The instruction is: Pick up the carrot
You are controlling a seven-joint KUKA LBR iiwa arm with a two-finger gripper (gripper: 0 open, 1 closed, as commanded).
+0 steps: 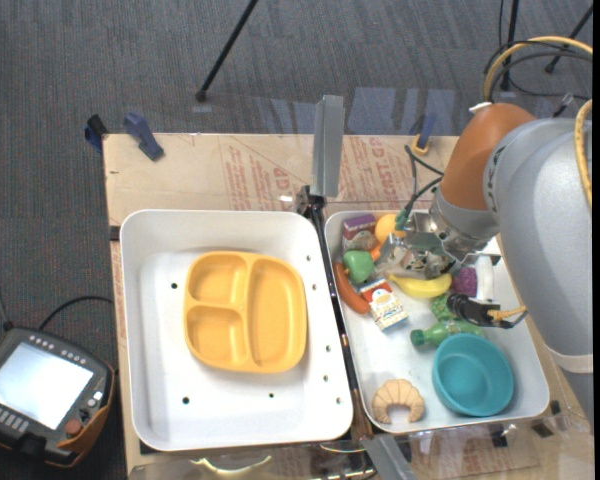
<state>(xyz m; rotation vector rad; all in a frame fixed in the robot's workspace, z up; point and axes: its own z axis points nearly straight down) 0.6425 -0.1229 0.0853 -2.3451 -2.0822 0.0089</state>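
Observation:
The carrot (351, 291) is a thin orange-red piece lying along the left wall of the right bin (536, 368), below a green pepper (358, 265). My gripper (416, 253) hangs low over the upper middle of that bin, just above a banana (424, 287). It is to the right of the carrot, with the pepper and a small carton (385, 306) between them. Clutter and the wrist hide what lies directly under the gripper.
The right bin also holds a purple box (358, 230), an orange ball (385, 228), a green bottle (438, 333), a teal bowl (472, 374), a croissant (398, 400) and a purple item (465, 280). A yellow divided plate (246, 310) lies in the left bin (150, 368).

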